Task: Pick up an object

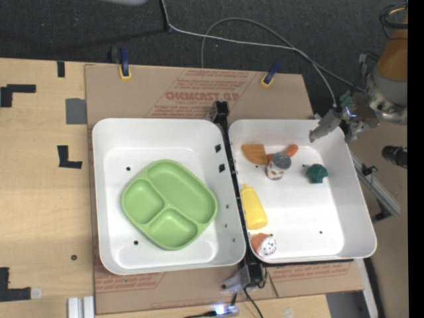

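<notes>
- Step in hand: approach. The jaws (329, 126) hang at the far right corner of the right bin (351, 197), over its rim, with the grey arm (391, 78) reaching in from the right
- State of the jaws: nothing is seen between them – whether they stand open or closed, I cannot tell at this size
- Candidate objects, all in the right bin: a green toy (317, 172) lies nearest the jaws, apart from the others; a small grey-capped figure (278, 165) sits toward the bin's middle, just beside an orange piece (255, 154); a yellow bottle-like object (253, 206) lies along the left wall; a small white-and-red object (265, 244) rests in the near left corner
- Left bin (106, 177): carries a green divided plate (169, 204), well apart from the jaws
- Judgement – no object is yet taken; the task is at its start
- Next move calls for: travel inward and down over one chosen object. The green toy looks the likeliest, being nearest and standing free, so the jaws could straddle it without nudging a neighbour
- Risk, as judged: the toy is small and irregular; an off-centre descent could push it aside rather than capture it
</notes>
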You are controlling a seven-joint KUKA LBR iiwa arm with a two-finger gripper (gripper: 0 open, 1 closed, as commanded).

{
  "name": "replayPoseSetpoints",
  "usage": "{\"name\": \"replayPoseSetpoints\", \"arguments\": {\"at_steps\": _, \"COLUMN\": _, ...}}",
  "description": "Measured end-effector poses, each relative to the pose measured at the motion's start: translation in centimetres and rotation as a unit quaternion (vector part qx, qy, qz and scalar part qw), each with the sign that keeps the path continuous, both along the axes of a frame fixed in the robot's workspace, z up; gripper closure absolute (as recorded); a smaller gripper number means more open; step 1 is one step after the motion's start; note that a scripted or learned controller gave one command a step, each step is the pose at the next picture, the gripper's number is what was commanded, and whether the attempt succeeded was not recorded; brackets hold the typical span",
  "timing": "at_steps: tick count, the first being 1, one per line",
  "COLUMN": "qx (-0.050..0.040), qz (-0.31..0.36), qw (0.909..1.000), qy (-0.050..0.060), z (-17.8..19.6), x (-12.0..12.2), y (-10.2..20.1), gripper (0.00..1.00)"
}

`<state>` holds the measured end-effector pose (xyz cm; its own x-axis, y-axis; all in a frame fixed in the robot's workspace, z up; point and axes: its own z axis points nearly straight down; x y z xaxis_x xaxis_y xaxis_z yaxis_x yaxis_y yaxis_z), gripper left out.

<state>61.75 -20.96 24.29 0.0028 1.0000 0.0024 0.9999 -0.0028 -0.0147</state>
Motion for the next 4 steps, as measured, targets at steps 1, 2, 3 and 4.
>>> {"name": "replayPoseSetpoints", "arguments": {"at_steps": 1, "qx": -0.0015, "qz": 0.002, "qw": 1.0, "qy": -0.007, "z": 0.9, "x": 0.2, "y": 0.1, "gripper": 0.0}}
{"name": "replayPoseSetpoints", "arguments": {"at_steps": 2, "qx": -0.0016, "qz": 0.003, "qw": 1.0, "qy": -0.005, "z": -3.5, "x": 0.4, "y": 0.4, "gripper": 0.0}}
{"name": "replayPoseSetpoints", "arguments": {"at_steps": 3, "qx": -0.0017, "qz": 0.002, "qw": 1.0, "qy": -0.005, "z": -8.2, "x": -0.4, "y": 0.2, "gripper": 0.0}}
{"name": "replayPoseSetpoints", "arguments": {"at_steps": 4, "qx": -0.0039, "qz": 0.001, "qw": 0.9999, "qy": -0.014, "z": -12.0, "x": 0.3, "y": 0.8, "gripper": 0.0}}
